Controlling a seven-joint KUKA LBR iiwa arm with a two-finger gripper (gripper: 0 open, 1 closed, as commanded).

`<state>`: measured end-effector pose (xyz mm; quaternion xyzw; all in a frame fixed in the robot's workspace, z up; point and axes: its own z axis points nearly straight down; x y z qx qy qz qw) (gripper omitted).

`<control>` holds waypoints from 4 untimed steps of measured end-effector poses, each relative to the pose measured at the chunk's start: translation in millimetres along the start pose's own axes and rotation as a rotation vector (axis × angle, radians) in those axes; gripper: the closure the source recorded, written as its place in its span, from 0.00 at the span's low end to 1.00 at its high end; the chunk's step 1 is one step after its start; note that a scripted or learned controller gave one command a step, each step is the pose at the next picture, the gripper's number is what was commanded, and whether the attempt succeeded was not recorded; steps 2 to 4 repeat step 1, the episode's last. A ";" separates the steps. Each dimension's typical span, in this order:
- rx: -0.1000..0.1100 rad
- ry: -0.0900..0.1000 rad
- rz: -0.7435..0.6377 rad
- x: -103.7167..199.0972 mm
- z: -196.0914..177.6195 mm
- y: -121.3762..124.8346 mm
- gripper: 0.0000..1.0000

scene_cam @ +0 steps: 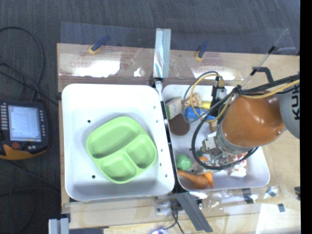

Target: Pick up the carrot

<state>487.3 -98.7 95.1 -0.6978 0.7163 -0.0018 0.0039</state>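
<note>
Camera view, arm bent low over right bin, carrot just beside, jaw state hidden

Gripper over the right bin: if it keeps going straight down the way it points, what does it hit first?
Probably the carrot, lying at the right bin's near edge just below the gripper. A green ball sits close beside it; depth is unclear.
</note>
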 end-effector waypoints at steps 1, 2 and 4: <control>-0.013 -0.005 -0.285 -18.3 -102.9 1.9 1.00; -0.013 -0.005 -0.285 -18.3 -102.9 1.9 1.00; -0.013 -0.005 -0.285 -18.3 -102.9 1.9 1.00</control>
